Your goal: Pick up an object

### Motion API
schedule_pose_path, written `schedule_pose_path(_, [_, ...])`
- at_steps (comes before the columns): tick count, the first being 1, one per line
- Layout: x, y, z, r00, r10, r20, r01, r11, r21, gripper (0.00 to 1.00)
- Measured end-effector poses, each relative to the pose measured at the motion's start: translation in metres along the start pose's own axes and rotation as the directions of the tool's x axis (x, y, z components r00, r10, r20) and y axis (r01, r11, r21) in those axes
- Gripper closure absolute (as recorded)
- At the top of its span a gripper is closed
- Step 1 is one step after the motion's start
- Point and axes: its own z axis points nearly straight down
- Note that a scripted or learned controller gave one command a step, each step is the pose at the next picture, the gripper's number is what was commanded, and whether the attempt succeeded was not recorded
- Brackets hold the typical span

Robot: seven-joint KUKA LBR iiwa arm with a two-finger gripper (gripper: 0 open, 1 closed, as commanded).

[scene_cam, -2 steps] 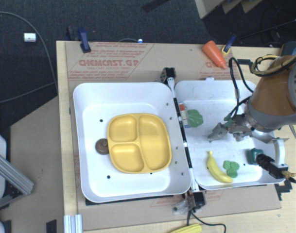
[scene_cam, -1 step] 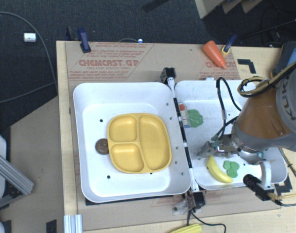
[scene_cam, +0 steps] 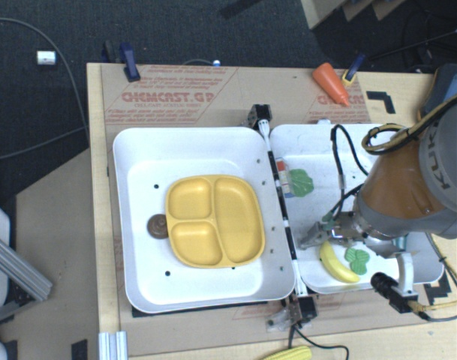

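Note:
The right white bin (scene_cam: pixel 318 145) holds a yellow banana (scene_cam: pixel 338 264) near its front edge, a small green item (scene_cam: pixel 357 259) against the banana, and a green leafy toy (scene_cam: pixel 299 184) near the bin's left wall. My gripper (scene_cam: pixel 323 235) hangs low in this bin, just above the banana's upper end, with the grey and orange arm (scene_cam: pixel 404 182) reaching in from the right. The left white bin (scene_cam: pixel 138 171) holds a yellow sectioned plate (scene_cam: pixel 213 220) and a small brown round piece (scene_cam: pixel 158 226) at the plate's left edge.
An orange carrot toy (scene_cam: pixel 332 85) lies on the cardboard behind the right bin. A blue clamp (scene_cam: pixel 128 61) sits at the back left. Black cables (scene_cam: pixel 341 156) loop over the right bin beside the arm. A yellow item (scene_cam: pixel 288 353) lies at the bench's front edge.

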Motion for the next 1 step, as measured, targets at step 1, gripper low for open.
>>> schedule_pose_path(1, [-0.0215,0.0004,-0.0002,1.000,0.000,0.003,0.000,1.000,-0.004,0.00])
